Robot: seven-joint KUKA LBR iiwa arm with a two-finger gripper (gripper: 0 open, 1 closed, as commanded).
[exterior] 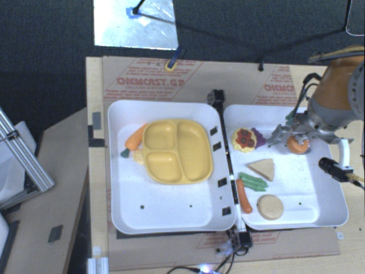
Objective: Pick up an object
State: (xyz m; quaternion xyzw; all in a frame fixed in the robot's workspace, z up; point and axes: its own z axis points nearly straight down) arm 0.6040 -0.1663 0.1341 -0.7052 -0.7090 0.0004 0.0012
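The jaws (291, 137) hang low over the orange piece (298, 145) in the right bin (336, 210), grip impossible to tell, nothing visibly lifted yet.

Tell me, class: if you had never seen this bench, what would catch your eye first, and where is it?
The yellow divided plate stands out, filling the middle of the left bin, with a toy carrot against its left rim. In the right bin, the gripper sits low beside an orange round toy, with a small pizza to its left.
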